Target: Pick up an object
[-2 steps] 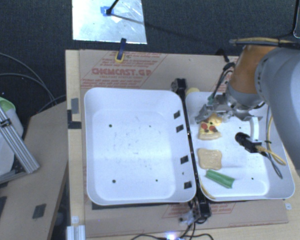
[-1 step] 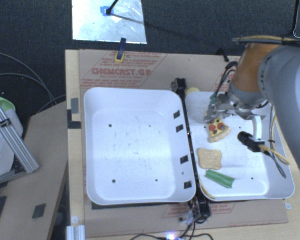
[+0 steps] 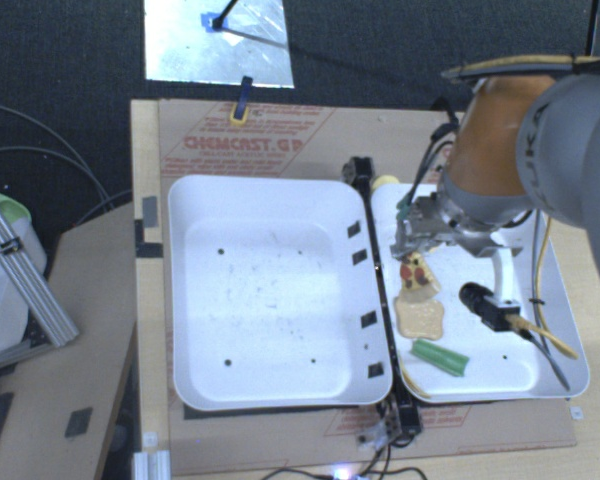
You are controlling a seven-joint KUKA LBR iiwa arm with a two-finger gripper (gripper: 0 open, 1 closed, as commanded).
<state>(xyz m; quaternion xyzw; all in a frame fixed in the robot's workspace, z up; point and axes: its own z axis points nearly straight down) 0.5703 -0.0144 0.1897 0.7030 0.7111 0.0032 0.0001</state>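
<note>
My gripper [image 3: 413, 248] hangs over the left part of the right bin [image 3: 555, 368], reaching in from the right under the grey arm with its orange band. Directly below its tip lies a small red and yellow object [image 3: 416, 273], close to or touching it. A flat tan piece [image 3: 421, 317] sits just in front of that. A green cylinder [image 3: 440, 357] lies near the bin's front edge. A pale yellow object [image 3: 385, 182] peeks out at the bin's back left corner.
The left bin [image 3: 270, 293] stands beside the right one, with a black divider strip [image 3: 372, 268] between them. Both rest on a cardboard sheet [image 3: 250, 138]. A shiny metal plate [image 3: 218, 26] lies on the floor behind.
</note>
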